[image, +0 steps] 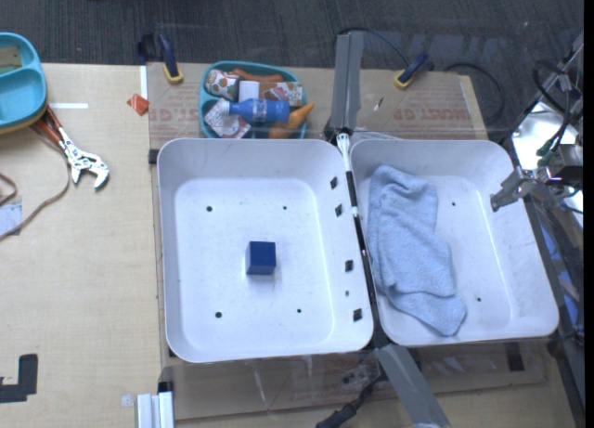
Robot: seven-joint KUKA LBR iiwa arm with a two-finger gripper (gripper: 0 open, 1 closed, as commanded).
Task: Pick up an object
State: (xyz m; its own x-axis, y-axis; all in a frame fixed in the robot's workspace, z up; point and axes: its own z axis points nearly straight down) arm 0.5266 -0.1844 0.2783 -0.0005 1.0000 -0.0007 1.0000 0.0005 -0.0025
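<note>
Camera view, bins: two shallow white bins sit side by side on the bench (83, 305), the left bin (176, 324) and the right bin (520, 315), with their inner rims touching.
Left bin, contents: one blue cube (262, 257), lying alone just below the middle of the floor and well apart from every wall.
Right bin, contents: one pale blue-grey towel (413, 245), crumpled along the bin's left half from the top wall to near the bottom wall.
Gripper: one gripper (516, 190) at the right bin's right rim, well apart from the cube and clear of the towel. Whether it is open or closed cannot be told from this angle.
Small tub: one teal tub (212, 78) behind the left bin, heaped with mixed packets and a blue bottle.
Clamps: two, with orange handles, at the bench's far edge.
Bench, left side: one blue tray (19, 83) at the picture's edge and one wrench (83, 166) beside it.
</note>
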